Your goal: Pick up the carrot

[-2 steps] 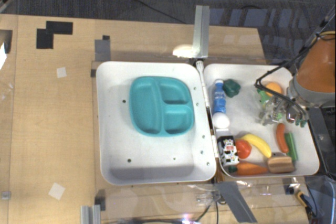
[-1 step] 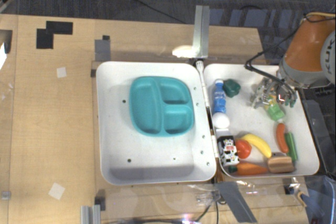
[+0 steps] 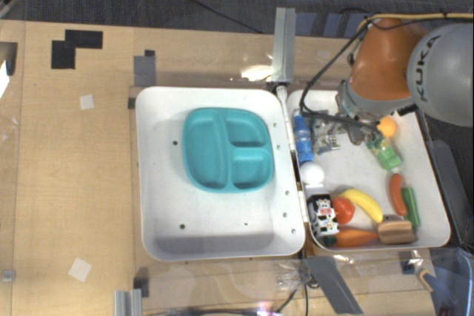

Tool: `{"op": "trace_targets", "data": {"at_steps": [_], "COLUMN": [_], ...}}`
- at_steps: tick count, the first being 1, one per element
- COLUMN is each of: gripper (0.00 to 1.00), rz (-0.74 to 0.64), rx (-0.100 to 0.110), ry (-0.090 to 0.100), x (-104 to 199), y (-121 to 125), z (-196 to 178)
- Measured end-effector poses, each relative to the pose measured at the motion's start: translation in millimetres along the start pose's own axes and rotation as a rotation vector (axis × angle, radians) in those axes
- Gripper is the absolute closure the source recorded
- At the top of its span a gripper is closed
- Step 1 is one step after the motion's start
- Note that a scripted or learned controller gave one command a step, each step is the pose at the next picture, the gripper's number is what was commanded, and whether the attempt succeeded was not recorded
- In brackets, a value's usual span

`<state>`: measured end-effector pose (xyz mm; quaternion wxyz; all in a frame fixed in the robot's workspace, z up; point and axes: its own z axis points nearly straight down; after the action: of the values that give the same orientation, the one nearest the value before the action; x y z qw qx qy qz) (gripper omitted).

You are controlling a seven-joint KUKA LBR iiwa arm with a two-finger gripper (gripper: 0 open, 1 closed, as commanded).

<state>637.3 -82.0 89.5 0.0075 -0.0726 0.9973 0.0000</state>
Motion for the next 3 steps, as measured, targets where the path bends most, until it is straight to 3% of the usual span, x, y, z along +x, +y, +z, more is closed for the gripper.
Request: {"op": "trace_targets", "data": {"at_steps": [1,2,3], "gripper": [1.0,1.0,1.0], "rz": [-0.229,-0.44,-0.796], "rx": [0.002,0.003,-0.001], "ry": [0.004,-0.002,0.003], "x": [42.1,10.0,57.4], "y": [-61.0,-2.1,-12.0], "z": [-38.6,-1.6,-59.6]}}
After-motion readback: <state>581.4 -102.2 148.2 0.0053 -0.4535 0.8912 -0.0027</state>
